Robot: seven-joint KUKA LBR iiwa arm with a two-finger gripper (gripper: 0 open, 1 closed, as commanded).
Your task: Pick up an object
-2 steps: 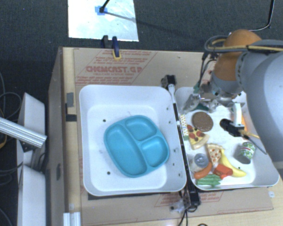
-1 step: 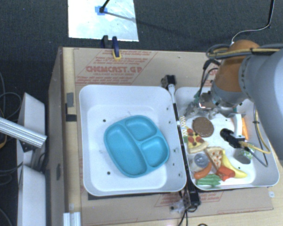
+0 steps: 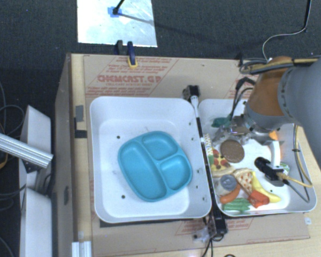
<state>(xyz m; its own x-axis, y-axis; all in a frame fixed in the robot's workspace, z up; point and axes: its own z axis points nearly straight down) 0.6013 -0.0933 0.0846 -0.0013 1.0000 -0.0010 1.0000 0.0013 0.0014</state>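
Reaching in from the right, the grey arm [image 3: 302, 92] holds the gripper [image 3: 238, 131] over the far half of the right bin [image 3: 297, 198]. I cannot tell whether the gripper is open or closed, because the wrist covers it, and nothing is seen held in it.

Just beside the gripper, on the near side, a brown disc [image 3: 233, 151] lies flat on the bin floor. A small teal piece [image 3: 221, 122] sits to the gripper's left, close to the far-left corner of this bin. Left of the disc, against the inner wall, lies a pizza slice [image 3: 219, 163].

The near half of the bin is crowded. A grey round piece [image 3: 227, 183], a second pizza slice [image 3: 246, 180], a yellow banana [image 3: 268, 193], a red piece [image 3: 258, 198] and an orange carrot [image 3: 230, 196] lie close together. A green piece [image 3: 236, 206] lies along the near wall. Some bare white floor remains by the near-right corner.

The left bin [image 3: 112, 127] touches the right bin along the inner walls. It carries a blue divided plate [image 3: 155, 165] near its middle, apart from all four walls, with the widest free floor on the far side. Beyond both bins the bench [image 3: 150, 74] shows an open strip of brown board.
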